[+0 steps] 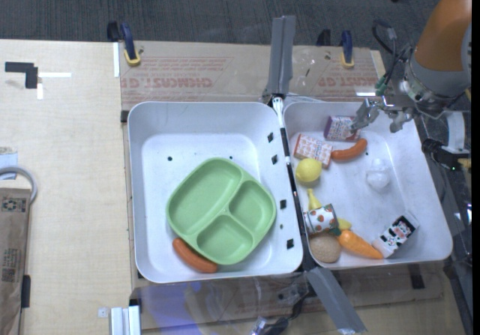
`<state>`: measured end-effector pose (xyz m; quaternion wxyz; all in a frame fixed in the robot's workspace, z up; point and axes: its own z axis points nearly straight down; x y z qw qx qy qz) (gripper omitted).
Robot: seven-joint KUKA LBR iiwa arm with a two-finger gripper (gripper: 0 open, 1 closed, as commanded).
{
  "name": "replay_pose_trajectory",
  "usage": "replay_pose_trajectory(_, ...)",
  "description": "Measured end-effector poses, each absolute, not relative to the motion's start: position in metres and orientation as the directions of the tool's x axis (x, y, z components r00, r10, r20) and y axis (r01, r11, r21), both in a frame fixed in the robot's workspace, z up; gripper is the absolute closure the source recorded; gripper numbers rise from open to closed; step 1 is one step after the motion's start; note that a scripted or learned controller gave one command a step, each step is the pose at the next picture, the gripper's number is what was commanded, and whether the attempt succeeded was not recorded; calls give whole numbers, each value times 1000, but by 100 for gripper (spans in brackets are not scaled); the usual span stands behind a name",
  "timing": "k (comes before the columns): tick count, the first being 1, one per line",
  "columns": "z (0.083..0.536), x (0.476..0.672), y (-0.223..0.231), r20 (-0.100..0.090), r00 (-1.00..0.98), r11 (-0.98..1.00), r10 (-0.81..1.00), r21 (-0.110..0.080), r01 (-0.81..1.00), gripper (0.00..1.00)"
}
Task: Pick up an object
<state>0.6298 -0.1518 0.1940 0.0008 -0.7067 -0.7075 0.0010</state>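
- Jaws: spread apart, nothing between them; gripper (381, 118) hovers over the far right corner of the right bin (420, 198).
- Landmark: the lemon (307, 170), near the right bin's left wall.
- Sausage (349, 151): just right of the lemon and slightly beyond it.
- Red-and-white packet (312, 148): just beyond the lemon, touching or nearly so.
- Purple packet (340, 128): farther beyond the lemon and to its right, close by the gripper's left finger.
- Carrot (358, 244): well nearer than the lemon, by the near wall.
- Cow-print box (396, 235): nearer and far right of the lemon.
- Green tray (221, 211): left of the lemon, in the left bin (150, 176), a second sausage (194, 256) at its near edge.
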Motion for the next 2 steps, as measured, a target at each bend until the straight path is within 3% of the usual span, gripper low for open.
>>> replay_pose_trajectory(1,92,645,-165,-1,-205,205,979,0,979,0)
replay_pose_trajectory(2,176,660,-181,-2,-217,217,976,2,976,0)
